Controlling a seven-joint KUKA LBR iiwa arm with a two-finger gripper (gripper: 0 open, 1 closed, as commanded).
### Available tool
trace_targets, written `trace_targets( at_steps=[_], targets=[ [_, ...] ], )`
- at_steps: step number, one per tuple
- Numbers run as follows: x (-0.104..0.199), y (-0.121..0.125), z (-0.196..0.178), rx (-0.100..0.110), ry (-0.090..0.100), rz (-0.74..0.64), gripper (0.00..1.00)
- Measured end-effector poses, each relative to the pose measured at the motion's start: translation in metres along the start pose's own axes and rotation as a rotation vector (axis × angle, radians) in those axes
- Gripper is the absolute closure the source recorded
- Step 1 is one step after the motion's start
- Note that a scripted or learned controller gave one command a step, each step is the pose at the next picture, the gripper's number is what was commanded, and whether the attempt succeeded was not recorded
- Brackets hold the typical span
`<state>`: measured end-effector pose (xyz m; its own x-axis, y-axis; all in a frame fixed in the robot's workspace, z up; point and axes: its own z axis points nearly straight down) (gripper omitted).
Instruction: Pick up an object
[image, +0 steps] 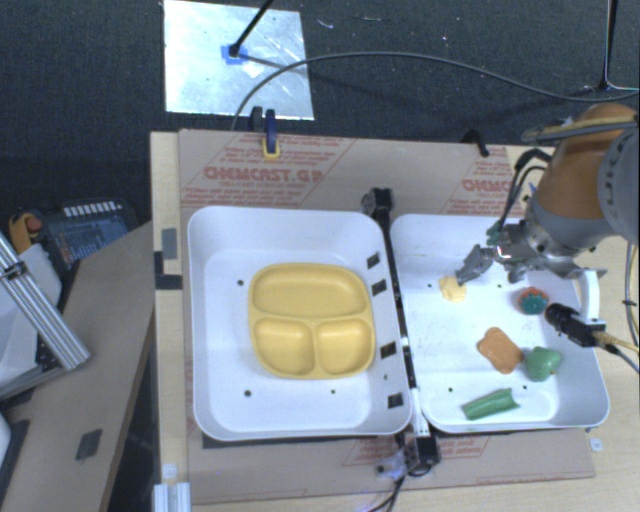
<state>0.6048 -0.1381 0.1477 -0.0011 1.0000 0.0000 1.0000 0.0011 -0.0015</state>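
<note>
In the camera view, two white bins are seen side by side on the desk: a yellow divided tray (308, 318) is set in the left bin (215, 300), and the arm is reached in from the right over the right bin (580, 405). The claw (478, 262) is held low above the right bin's floor, just beside a small pale yellow piece (454, 289), with nothing seen gripped; whether it is wide or narrow cannot be told. An orange piece (499, 350), a green rounded piece (541, 363), a green elongated piece (489, 404) and a small red-and-green piece (532, 299) are scattered in the same bin.

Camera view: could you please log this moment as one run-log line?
gripper: over right bin, nothing held | nearest: yellow piece | also: orange piece, green piece | left bin: yellow tray
</note>
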Motion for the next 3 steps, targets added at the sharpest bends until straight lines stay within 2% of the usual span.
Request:
trace_targets(
  at_steps=[1, 2, 3],
  targets=[
    [0.001, -0.006, 0.061, 0.002, 0.001, 0.0, 0.0],
    [0.001, -0.005, 0.063, -0.003, 0.0, 0.001, 0.0],
    [0.001, -0.004, 0.051, -0.006, -0.001, 0.001, 1.0]
  ],
)
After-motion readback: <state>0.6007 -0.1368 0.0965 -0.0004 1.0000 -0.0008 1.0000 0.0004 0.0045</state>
